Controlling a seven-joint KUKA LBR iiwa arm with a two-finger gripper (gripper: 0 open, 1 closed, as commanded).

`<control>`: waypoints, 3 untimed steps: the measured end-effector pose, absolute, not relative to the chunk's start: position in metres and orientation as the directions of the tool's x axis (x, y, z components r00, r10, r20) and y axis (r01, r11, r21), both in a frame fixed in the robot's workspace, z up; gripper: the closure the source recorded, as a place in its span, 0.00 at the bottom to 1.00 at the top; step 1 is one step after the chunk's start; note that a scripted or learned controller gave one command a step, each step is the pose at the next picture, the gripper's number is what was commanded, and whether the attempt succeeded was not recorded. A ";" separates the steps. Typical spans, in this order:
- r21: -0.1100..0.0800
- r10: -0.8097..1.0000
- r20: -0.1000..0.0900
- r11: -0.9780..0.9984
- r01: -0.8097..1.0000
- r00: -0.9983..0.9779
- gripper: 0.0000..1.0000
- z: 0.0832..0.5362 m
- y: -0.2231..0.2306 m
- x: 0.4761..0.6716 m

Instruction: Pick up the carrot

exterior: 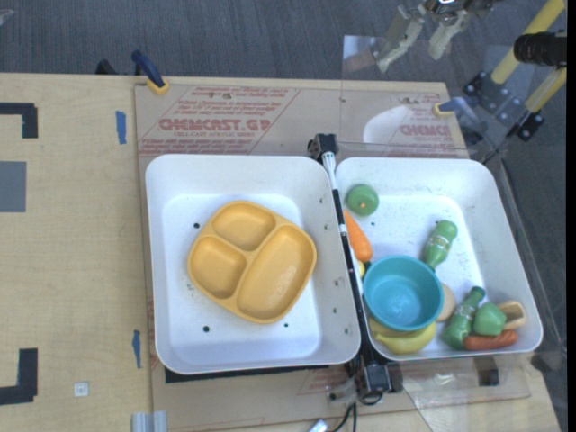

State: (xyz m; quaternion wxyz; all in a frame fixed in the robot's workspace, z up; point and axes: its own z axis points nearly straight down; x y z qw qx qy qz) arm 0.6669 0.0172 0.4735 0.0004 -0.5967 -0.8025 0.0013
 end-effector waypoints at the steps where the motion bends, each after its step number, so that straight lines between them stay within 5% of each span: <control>1: -0.006 0.997 -0.002 -0.083 0.997 0.083 0.00 0.440 0.033 0.667; 3: -0.005 0.748 -0.005 -0.664 0.748 0.664 0.00 0.423 0.074 0.666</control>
